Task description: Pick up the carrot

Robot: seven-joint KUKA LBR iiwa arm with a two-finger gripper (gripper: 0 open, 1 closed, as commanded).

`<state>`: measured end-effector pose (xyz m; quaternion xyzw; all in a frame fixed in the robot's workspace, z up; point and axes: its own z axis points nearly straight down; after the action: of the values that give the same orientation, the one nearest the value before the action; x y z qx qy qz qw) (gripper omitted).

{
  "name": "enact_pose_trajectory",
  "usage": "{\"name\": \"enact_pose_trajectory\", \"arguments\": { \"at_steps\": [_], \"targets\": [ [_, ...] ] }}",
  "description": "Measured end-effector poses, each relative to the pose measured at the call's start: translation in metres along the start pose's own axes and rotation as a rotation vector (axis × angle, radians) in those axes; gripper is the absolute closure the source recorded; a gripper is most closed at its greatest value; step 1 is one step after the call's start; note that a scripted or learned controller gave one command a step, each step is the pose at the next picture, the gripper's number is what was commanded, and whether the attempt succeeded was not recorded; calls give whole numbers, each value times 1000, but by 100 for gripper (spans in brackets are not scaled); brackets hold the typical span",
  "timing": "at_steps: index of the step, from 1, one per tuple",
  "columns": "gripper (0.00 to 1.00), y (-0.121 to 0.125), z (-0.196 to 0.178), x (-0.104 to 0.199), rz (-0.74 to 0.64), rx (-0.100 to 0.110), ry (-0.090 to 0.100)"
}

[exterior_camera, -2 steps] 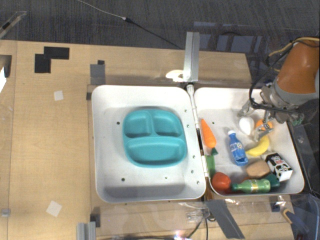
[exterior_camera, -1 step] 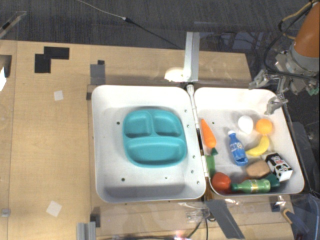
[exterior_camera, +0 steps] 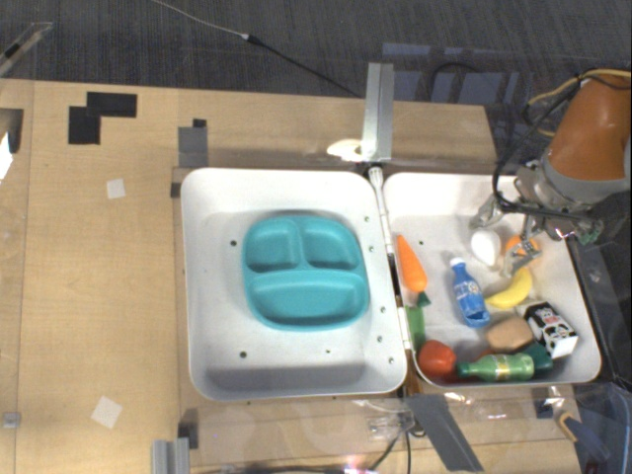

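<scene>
Your carrot (exterior_camera: 411, 265) lies at the right bin's (exterior_camera: 434, 191) left edge. Your pincer (exterior_camera: 509, 227) hovers upper right, fingers apart, holding nothing.

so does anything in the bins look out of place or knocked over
Nothing looks spilled or damaged. The green glass-look bottle lies on its side along the right white bin's near wall, and the orange carrot is pressed against that bin's left wall. The teal divided plate sits flat in the left bin.
</scene>
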<state>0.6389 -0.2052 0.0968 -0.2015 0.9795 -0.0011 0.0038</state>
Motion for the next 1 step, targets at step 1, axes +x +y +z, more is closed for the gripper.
{"name": "enact_pose_trajectory", "arguments": {
  "at_steps": [1],
  "targets": [
    [0,-14,-138,-33,-51,11,-13]
  ]
}}
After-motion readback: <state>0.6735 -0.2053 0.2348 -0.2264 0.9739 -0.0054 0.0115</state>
